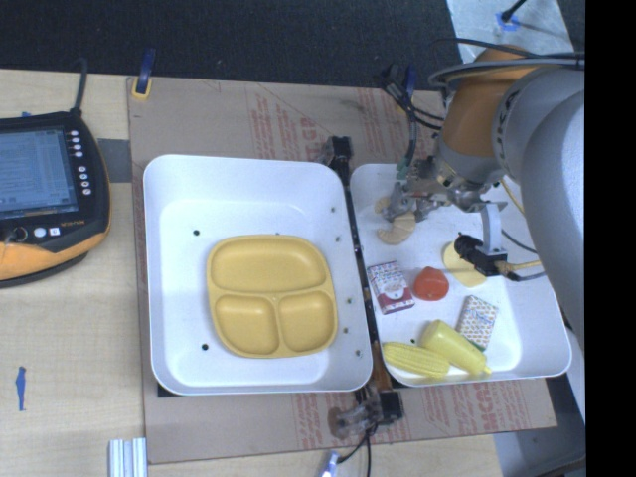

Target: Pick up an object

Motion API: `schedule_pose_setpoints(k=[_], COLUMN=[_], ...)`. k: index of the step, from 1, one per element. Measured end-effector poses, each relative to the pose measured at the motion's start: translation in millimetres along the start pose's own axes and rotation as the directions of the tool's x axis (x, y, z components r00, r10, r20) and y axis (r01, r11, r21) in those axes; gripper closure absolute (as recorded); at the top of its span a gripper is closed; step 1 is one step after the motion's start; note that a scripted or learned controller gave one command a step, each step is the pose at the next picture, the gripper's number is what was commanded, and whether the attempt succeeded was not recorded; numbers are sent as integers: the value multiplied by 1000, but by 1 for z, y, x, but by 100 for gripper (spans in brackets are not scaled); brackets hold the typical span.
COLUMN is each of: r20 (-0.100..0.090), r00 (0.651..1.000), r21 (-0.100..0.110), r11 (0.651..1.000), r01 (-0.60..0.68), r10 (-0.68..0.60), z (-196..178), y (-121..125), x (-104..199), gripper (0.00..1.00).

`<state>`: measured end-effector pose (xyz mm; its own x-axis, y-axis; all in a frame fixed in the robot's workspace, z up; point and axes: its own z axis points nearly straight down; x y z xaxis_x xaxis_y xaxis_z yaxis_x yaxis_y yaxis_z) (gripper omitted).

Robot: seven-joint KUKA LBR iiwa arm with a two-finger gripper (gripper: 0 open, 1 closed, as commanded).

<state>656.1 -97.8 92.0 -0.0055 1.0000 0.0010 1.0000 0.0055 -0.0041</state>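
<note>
Toy items, among them a corn cob [415,360], a tomato [430,284] and a small carton [391,287], are lying in the right bin [542,356]. Gripper [405,207] is hovering over a tan piece [397,231] at that bin's far left; its state is not discernible.

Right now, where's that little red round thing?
The red round piece lies in the right bin, between the small red-and-white carton and a pale yellow piece.

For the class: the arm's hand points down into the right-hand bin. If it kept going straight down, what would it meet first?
Most likely the tan, rounded object lying just under the hand near the right bin's back left corner; depth is hard to judge from this slanted view.
</note>
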Motion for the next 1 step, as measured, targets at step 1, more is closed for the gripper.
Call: schedule_pose_setpoints(k=[1], r20=[1], r00=[1000], r21=[-2], r11=[1000], r01=[-4], r10=[4], z=[-101], y=[-72], x=[13], gripper=[100])
